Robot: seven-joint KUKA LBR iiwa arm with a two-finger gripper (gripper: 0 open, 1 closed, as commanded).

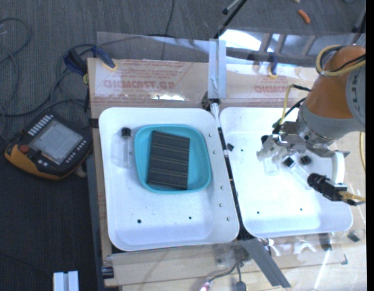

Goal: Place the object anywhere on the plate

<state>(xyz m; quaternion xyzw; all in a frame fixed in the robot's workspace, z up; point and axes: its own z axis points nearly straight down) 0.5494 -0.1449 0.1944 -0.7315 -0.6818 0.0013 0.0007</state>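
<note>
Although the task asks for an object to be placed on the plate [202, 162], the dark ribbed slab [169, 159] is already seen lying flat at the plate's middle, slightly tilted toward one o'clock. The plate itself sits in the upper half of the left bin [168, 229]. At nine o'clock of the plate, just beside its rim, a small clear vial with a black cap [123, 143] lies on the bin floor. Well apart, at three o'clock, the gripper [277, 154] hangs over the right bin [296, 217]; whether anything is held cannot be told. As a judgement, the vial may be the remaining candidate, and it could be missed or rolled off, being clear and round against white.
</note>
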